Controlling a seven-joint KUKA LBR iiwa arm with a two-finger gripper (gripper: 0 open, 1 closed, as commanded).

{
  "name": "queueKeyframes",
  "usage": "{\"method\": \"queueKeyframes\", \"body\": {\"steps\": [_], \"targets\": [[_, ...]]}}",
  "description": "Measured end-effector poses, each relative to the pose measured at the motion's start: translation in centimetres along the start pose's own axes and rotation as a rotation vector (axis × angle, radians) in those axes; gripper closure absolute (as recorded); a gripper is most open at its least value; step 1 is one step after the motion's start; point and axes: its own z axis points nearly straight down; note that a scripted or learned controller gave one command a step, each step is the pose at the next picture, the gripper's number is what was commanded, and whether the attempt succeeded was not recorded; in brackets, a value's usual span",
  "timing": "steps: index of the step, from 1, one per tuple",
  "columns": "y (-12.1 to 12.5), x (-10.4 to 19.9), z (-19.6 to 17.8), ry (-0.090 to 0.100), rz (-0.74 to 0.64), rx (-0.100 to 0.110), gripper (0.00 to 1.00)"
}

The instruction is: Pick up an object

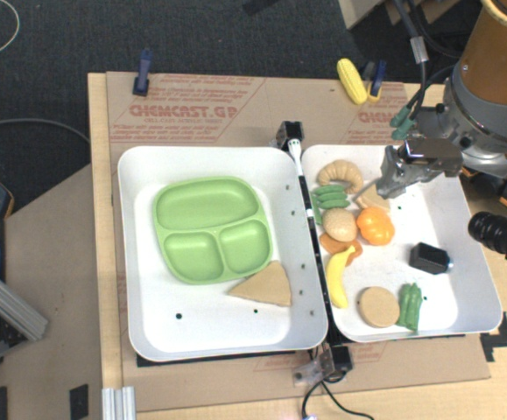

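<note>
beneath the end effector point(390, 182), a tan piece point(369, 202) sits half hidden.

The arm point(498, 68) was cut off by the top and right edges. Below the gripper point(391, 182) lay a tan piece point(369, 201) — partly covered, so its shape was not clear. The green beans point(330, 197) hid the lower part of the croissant point(339, 173).

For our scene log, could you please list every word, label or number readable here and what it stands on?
"CHEMCAST G P": large red print on the brown board, behind the left bin.
Smaller red line under it: too blurred to read.
Red print behind the right bin: partly hidden, unreadable.
Faint red print at the board's front edge: unreadable.
</note>
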Motion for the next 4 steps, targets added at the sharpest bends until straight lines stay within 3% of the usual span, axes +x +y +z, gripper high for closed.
{"method": "queueKeyframes", "body": {"steps": [1,2,3,4], "targets": [[0.0,0.5,7.0,0.001,-0.005,0.003,1.00],[0.0,0.3,-12.7,0.004,-0.008,-0.027,1.00],[0.0,-5.9,-5.8,0.001,0.000,0.000,1.00],[0.0,-15.7,4.0,0.000,0.005,0.005,1.00]]}}
